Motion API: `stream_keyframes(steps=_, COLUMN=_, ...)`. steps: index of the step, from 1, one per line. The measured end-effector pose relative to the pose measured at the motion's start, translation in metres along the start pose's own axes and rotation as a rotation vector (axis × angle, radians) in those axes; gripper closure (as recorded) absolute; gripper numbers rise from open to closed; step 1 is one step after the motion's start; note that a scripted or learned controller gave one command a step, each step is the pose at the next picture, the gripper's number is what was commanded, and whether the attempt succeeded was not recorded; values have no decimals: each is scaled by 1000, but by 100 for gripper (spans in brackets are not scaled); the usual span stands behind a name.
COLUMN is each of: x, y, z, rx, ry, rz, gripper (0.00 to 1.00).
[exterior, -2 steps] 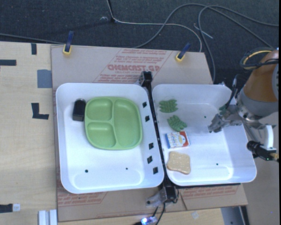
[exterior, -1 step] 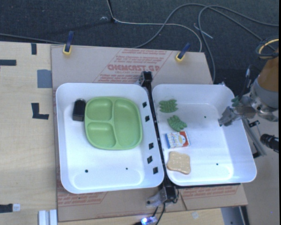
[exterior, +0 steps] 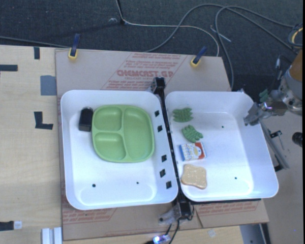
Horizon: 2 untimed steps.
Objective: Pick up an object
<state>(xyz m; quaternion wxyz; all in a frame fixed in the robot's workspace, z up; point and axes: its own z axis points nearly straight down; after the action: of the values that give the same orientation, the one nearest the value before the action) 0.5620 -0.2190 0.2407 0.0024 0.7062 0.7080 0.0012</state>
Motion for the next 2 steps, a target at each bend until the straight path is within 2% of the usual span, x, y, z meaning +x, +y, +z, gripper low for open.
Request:
stream_keyframes(steps=1, x=0, y=1, z=-45, rx=0, ry=0, rz=0, gripper=100)
stream_keyframes(steps=2, x=54, y=-7, z=-29, rx=8, ry=3, rz=-2, gripper=100)
